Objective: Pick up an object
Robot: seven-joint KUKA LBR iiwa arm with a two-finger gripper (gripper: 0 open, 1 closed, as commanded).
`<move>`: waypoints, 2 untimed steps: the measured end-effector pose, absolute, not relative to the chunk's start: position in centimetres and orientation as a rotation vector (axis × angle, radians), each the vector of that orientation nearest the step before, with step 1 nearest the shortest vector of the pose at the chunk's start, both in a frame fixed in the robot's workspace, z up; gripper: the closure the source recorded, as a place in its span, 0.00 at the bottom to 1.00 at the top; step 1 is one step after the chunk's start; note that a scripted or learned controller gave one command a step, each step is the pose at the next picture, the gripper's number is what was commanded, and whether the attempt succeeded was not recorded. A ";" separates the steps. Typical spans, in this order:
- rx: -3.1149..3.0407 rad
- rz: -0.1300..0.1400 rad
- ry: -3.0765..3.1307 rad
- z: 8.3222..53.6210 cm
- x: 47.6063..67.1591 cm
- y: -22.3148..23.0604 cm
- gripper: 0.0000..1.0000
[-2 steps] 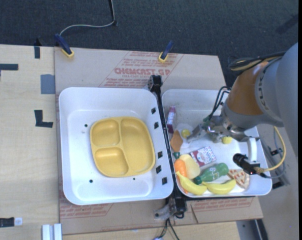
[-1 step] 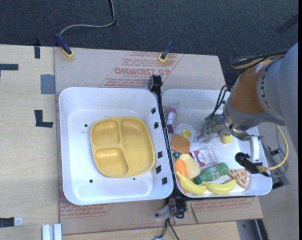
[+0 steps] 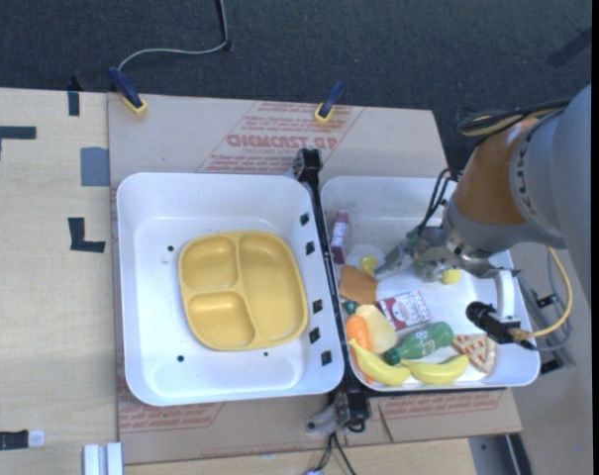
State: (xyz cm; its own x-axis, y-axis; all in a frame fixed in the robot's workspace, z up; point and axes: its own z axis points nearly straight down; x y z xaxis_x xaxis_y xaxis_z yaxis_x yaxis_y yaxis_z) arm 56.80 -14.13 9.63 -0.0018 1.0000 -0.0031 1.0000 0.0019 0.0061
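Here one yellow tray [image 3: 244, 290] sits left, two bananas [image 3: 418, 369] right; the claw's [image 3: 418, 255] state is unclear.

Bright, even light; slight softness

Wooden bench [image 3: 42, 295], cardboard sheet [image 3: 269, 137] (clamped at its far edge), two white bins [image 3: 141, 295] side by side

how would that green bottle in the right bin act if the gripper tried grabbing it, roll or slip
The green bottle lies on its side, so its rounded body would probably roll if nudged. It looks glossy, likely slippery between fingers. The bananas and red packet crowd it, which may limit rolling but hamper a clean grasp.
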 end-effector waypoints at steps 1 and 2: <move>2.230 -0.012 2.231 8.5 64.0 -12.5 0.00; 2.223 -0.031 2.214 8.6 66.4 -10.8 0.00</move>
